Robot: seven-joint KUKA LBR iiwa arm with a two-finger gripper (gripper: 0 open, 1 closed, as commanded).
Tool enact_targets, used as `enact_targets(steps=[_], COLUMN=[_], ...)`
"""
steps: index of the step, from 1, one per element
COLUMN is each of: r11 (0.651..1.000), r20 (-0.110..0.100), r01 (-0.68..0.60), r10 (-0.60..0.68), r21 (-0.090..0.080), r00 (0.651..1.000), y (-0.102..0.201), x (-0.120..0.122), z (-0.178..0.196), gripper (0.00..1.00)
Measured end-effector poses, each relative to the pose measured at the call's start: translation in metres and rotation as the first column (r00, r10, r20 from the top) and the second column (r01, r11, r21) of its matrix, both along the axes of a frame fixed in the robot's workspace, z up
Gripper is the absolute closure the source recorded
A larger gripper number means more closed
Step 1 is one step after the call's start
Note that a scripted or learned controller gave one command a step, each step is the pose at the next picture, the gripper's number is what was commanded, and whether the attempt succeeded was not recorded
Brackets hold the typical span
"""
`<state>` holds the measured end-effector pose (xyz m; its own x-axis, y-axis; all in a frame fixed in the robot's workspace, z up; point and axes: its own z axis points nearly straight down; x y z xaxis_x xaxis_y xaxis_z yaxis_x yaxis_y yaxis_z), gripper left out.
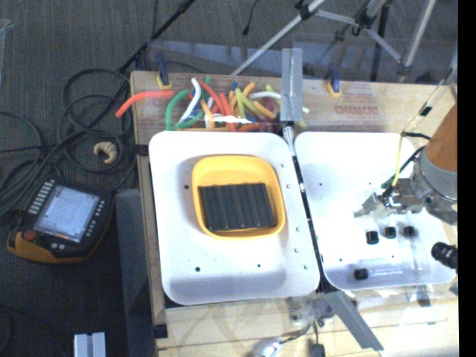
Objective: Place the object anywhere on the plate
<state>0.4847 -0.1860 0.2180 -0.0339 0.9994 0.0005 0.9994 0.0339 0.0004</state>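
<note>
Camera view: yellow rectangular plate [238, 171] w/ dark ribbed slab [236, 206] on it sits in left white bin [223, 281]. Gripper [387, 203] hovers over right white bin [335, 169], grip state can't tell; probably fetching.

Robotics lab, teach pendant [61, 218], tripod legs [349, 13]

- Bins [223, 281]: white plastic, smooth, slight sheen.
- Plate [236, 171]: yellow plastic, smooth, semi-gloss rim.
- Dark ribbed object [236, 207] on plate: matt, looks like plastic or rubber.
- Worktop [372, 99]: bare pale wood, matt.
- Gripper [387, 203]: dull grey metal look.
- Floor [59, 36]: dark carpet, rough weave.
</note>
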Motion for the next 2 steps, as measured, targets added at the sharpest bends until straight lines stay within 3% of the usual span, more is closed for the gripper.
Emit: enact_targets(steps=[1, 2], r11=[0.987, 0.923], r20=[-0.003, 0.001], r01=[-0.162, -0.385], r10=[0.162, 0.385], r21=[0.002, -0.002], r00=[0.987, 0.923], y=[0.026, 0.060], x=[-0.001, 0.054], z=[-0.090, -0.042], gripper=[1.00, 1.00])
